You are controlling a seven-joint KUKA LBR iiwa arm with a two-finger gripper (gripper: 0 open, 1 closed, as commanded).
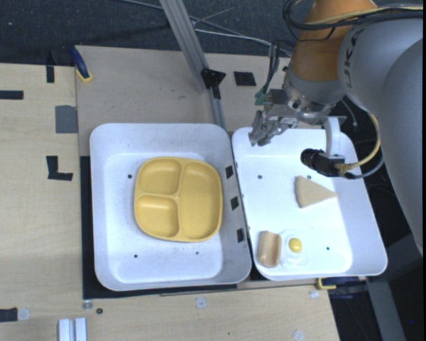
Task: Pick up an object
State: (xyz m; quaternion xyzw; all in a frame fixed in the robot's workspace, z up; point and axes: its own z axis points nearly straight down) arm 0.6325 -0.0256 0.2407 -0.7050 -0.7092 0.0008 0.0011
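In the camera view, the gripper (261,135) hangs over the upper left corner of the right bin (355,258), close to that bin's far wall and the seam with the left bin (103,190); whether its fingers are spread or pressed together I cannot tell, and nothing shows between them. The nearest pickable things lie well apart from it, lower in the frame: a tan wedge (312,191) at centre right of the right bin, a small bread roll (268,248) at lower left of that bin, and a fried egg (293,246) just beside the roll. The yellow divided plate (178,198) fills the middle of the left bin. A descent from here would likely close on bare floor or strike the bin wall, since no object sits beneath. The wedge's long axis runs roughly left-right, its narrow tip toward the right; the roll's long axis runs up-down in the frame.
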